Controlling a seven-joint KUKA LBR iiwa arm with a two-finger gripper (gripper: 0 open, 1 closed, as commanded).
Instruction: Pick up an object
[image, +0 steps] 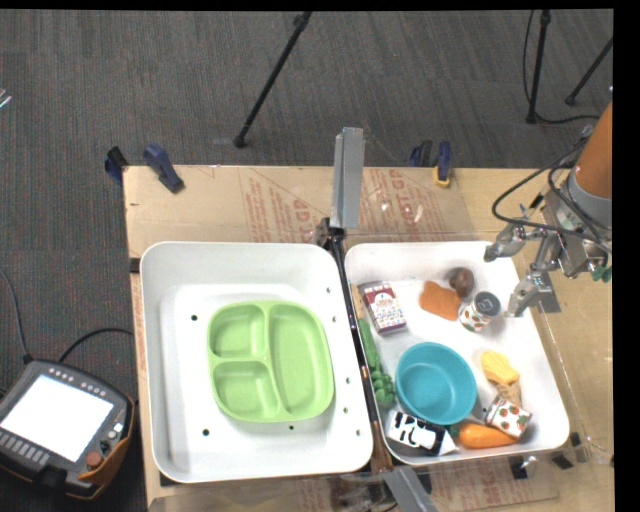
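The right bin (556, 385) holds several objects: a red card box (383, 306), an orange piece (438, 300), a brown ball (461, 279), a small patterned can (480, 310), a blue bowl (436, 382), a yellow item (499, 368), a strawberry-print cube (508, 414), a carrot (487, 436), a black-and-white item (417, 430) and green pieces (376, 372). My gripper (520, 270) hangs over the bin's far right corner, just right of the can. It is open, with nothing between its fingers (533, 296).
The left bin (160, 300) holds a green divided plate (270, 360). A grey metal post (347, 185) stands behind the seam between the bins. Clamps (160, 166) grip the bench's back edge. A teach pendant (60, 425) lies on the floor at lower left.
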